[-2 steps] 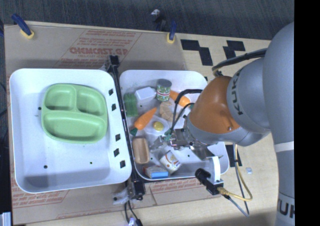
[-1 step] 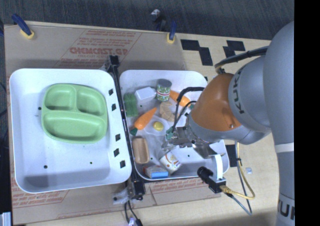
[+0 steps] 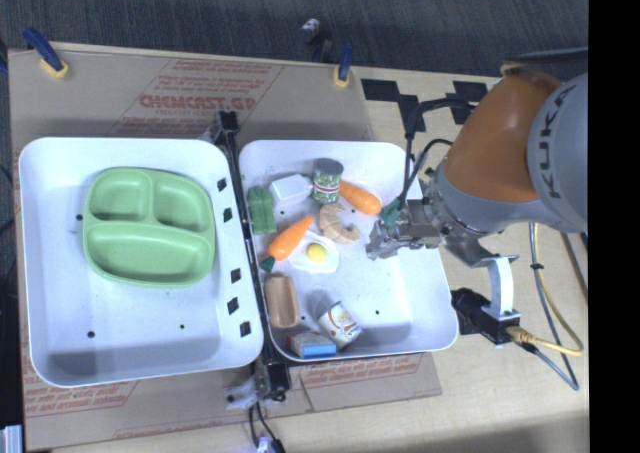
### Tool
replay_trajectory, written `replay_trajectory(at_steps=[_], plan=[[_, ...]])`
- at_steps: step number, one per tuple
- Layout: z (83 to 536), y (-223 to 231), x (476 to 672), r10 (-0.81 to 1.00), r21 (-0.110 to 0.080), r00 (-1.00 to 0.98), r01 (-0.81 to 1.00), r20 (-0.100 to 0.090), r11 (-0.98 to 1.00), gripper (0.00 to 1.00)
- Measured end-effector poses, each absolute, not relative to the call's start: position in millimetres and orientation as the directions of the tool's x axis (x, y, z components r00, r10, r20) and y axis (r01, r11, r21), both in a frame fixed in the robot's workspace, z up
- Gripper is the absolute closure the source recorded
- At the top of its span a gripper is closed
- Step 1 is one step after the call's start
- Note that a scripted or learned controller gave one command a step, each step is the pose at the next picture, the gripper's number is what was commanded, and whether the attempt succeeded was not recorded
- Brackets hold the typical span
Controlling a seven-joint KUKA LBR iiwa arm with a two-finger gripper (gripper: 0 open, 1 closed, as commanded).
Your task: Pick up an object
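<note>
The right bin holds several toy foods: a carrot, a fried egg, a bread piece, an orange sausage, a small tin can, a hot dog, a tipped cup, a green block, a white block and a blue item. My gripper hangs over the bin's right side, just right of the bread piece. I see nothing between its fingers.
The left bin holds a green divided plate. The arm's orange band and grey body overhang the right bin's right edge. Cables trail across the bench to the right. Clamps sit at the cardboard's far edge.
</note>
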State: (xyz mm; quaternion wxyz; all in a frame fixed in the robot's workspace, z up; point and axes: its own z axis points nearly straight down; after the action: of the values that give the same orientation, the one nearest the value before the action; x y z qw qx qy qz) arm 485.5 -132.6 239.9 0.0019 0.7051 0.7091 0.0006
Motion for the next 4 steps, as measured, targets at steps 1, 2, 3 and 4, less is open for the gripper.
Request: replay_trajectory(at_steps=[1,2,3,4], plan=[[239,-132,485.2,1.000,0.002,-0.006,1.000,-0.001,0.006,0.00],[91,-106,482.8,1.000,-0.002,-0.008,1.000,0.001,0.008,0.00],[102,-107,483.6,1.000,-0.003,-0.015,1.000,-0.001,0.015,1.00],[112,-107,484.5,1.000,-0.003,-0.022,1.000,-0.001,0.022,1.00]])
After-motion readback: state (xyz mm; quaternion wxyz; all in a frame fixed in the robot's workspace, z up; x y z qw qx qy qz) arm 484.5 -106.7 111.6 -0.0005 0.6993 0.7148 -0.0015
